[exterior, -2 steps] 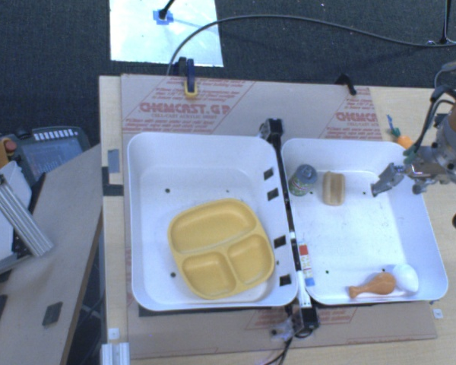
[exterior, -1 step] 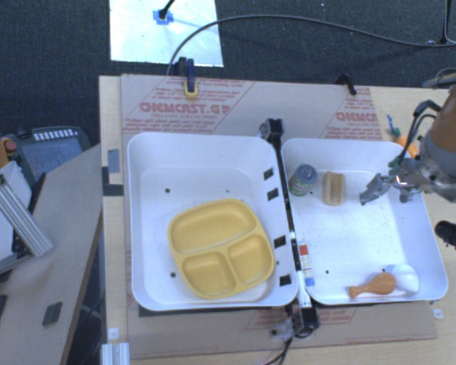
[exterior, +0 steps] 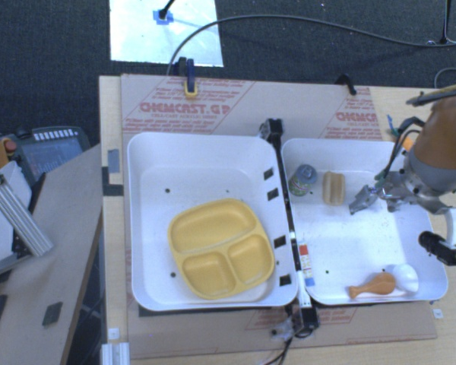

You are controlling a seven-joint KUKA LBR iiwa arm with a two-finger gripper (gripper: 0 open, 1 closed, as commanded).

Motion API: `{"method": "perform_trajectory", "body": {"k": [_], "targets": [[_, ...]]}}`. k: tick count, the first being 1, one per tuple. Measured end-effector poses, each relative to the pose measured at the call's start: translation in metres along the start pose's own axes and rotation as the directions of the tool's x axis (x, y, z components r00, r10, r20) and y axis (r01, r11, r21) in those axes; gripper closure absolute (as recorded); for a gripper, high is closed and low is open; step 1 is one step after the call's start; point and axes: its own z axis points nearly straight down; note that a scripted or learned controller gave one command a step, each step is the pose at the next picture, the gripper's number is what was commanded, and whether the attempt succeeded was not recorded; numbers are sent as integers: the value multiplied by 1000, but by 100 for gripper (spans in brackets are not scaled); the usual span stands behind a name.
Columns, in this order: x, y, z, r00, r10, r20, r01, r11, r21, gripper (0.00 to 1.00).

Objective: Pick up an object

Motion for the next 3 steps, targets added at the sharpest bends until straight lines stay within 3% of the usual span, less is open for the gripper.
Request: {"method": "perform_trajectory", "body": {"k": [1, 2, 3], "targets": [[1, 0, 39, 1000, 0, 0, 0, 1000, -1, 0], [0, 2, 26, 1000, 0, 2, 0, 1000, -6, 100], [4, 3, -38, 1000, -3, 3, 3, 1000, -11, 100]]}}
